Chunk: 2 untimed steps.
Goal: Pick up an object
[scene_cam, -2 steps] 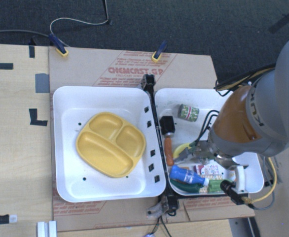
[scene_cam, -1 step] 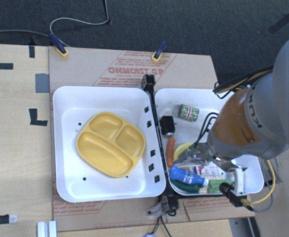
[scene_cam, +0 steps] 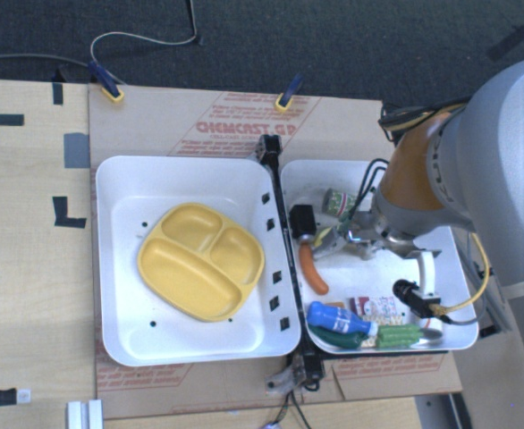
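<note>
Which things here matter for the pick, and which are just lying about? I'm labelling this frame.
Job:
gripper, low in the right bin
orange carrot-like piece
blue bottle
green item
small green-labelled can

Lying about:
yellow divided plate in the left bin
yellow clamps
cable

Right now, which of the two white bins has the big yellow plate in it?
The left bin holds the yellow divided plate; the right bin holds small toys instead.
</note>
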{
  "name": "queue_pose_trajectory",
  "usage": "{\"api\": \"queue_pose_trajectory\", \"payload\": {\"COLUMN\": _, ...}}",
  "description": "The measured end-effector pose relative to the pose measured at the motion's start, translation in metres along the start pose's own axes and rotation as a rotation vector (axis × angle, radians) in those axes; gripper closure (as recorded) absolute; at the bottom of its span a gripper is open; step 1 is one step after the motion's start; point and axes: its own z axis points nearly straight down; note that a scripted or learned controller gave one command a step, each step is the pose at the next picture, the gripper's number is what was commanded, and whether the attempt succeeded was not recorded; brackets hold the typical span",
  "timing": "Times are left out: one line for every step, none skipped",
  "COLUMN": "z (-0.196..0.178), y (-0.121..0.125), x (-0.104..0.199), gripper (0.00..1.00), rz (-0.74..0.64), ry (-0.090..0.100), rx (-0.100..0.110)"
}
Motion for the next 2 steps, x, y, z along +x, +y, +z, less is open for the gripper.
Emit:
{"api": "queue_pose_trajectory", "payload": {"z": 0.0, "y": -0.017, "x": 0.013, "gripper": 0.0, "rz": 0.003, "ry": -0.005, "rx": -0.001}}
{"api": "queue_pose_trajectory", "payload": {"z": 0.0, "y": 0.039, "x": 0.012, "gripper": 0.0, "rz": 0.002, "ry": -0.004, "rx": 0.0}}
